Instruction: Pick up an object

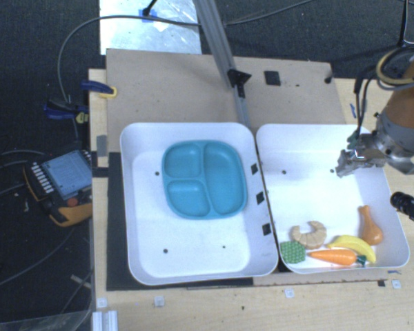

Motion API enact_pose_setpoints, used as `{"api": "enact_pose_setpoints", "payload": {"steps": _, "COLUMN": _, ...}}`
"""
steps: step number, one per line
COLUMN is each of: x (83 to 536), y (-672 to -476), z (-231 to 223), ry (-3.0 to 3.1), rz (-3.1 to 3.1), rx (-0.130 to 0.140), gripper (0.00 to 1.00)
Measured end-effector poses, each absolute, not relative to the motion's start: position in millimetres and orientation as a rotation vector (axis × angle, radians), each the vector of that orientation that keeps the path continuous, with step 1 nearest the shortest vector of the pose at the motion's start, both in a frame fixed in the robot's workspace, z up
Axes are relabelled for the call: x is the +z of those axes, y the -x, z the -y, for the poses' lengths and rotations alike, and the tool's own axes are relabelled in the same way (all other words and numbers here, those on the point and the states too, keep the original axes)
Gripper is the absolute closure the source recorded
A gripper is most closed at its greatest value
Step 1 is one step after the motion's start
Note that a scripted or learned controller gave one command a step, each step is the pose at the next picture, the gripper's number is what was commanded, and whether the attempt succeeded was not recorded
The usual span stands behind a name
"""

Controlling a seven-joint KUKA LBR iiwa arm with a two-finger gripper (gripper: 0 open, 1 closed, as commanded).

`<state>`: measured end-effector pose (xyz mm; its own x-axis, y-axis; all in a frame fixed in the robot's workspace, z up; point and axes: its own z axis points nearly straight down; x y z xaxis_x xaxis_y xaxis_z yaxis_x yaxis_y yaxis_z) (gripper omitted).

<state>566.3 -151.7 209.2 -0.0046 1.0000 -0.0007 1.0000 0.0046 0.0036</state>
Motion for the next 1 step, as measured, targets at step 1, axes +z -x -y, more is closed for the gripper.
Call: {"api": "enact_pose_setpoints", "payload": {"steps": 1, "x": 205.2, "y": -575.0, "z": 105.7, "ry": -2.210, "rz": -2.231, "rx": 0.004, "gripper": 1.00}}
